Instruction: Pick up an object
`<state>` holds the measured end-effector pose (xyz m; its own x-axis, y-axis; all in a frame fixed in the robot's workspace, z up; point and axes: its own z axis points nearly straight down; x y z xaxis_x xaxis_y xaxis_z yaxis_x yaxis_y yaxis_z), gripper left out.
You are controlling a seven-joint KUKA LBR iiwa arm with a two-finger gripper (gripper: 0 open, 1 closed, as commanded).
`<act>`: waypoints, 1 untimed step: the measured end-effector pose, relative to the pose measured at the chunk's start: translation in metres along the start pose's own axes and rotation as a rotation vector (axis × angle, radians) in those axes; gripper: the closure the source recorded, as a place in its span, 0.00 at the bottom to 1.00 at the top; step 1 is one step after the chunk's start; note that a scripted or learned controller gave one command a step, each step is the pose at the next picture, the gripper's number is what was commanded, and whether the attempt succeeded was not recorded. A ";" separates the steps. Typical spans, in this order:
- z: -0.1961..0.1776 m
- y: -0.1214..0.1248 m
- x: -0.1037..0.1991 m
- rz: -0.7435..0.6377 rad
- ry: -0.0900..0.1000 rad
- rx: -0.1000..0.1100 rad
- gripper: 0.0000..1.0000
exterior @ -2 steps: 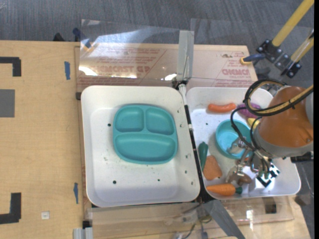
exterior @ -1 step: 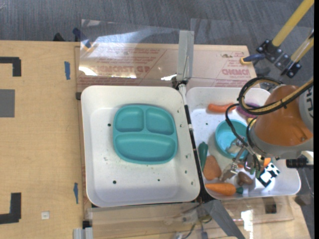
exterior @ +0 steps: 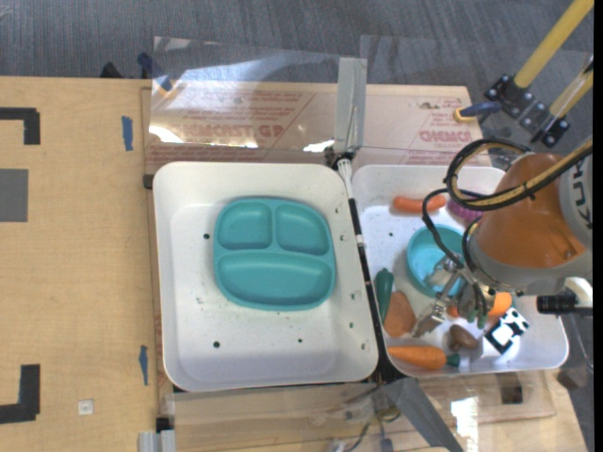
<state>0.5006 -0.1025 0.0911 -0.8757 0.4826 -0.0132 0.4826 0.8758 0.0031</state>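
Note:
My gripper (exterior: 436, 298) hangs low over the right bin (exterior: 551, 351), beneath the arm's orange band (exterior: 523, 224). Its two metal fingers (exterior: 431, 322) stand apart, open, with nothing held between them. They sit just below the teal bowl (exterior: 429, 252) and to the right of a brown piece (exterior: 399, 314). An orange carrot (exterior: 418, 355) lies by the bin's front wall, and a dark brown piece (exterior: 462, 336) is beside it. A green piece (exterior: 383, 284) lies near the bin's left wall. The arm hides part of the bowl and the bin's right side.
Another small carrot (exterior: 407, 203) and a purple item (exterior: 462, 211) lie at the back of the right bin. The left bin (exterior: 179, 252) holds a teal divided plate (exterior: 275, 253). A black-and-white tag (exterior: 509, 330) shows on the wrist. Black cables (exterior: 452, 191) loop above the bowl.

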 end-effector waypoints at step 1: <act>0.000 -0.009 0.011 0.053 -0.007 -0.004 0.00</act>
<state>0.4864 -0.1047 0.0912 -0.8487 0.5285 -0.0195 0.5284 0.8489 0.0084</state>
